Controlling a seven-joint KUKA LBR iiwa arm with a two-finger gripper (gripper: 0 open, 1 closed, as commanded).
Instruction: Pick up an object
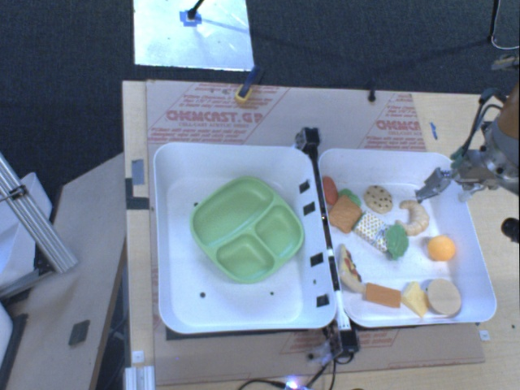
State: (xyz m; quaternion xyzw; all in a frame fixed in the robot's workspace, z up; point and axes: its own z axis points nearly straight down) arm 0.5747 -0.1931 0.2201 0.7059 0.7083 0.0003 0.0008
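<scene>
I am looking down at my gripper [433, 184], which hangs over the top right corner of the right bin [479, 279]. I can see a grey finger sticking out to the left and down, but I cannot tell how the tool is set, so I will not guess. I see nothing held in it.

The toy food lies in this same bin. The closest thing is the shrimp [415, 216], just below and a little left of my gripper. The cookie [378, 198] is a bit further left. The orange ball [441, 248] is below my gripper, near the right wall. Further down I see the cheese wedge [415, 299] and a round tan slice [444, 296] touching each other. Far to the left, in the other bin, lies the green plate [247, 229].

I think I am at the step of choosing and coming down. I would pick the shrimp, since it is close and has free space around it. I would move straight above its middle, turn so the fingers close across its thin side, and go down slowly. The ball may roll away, and the things that touch may both get pushed
</scene>
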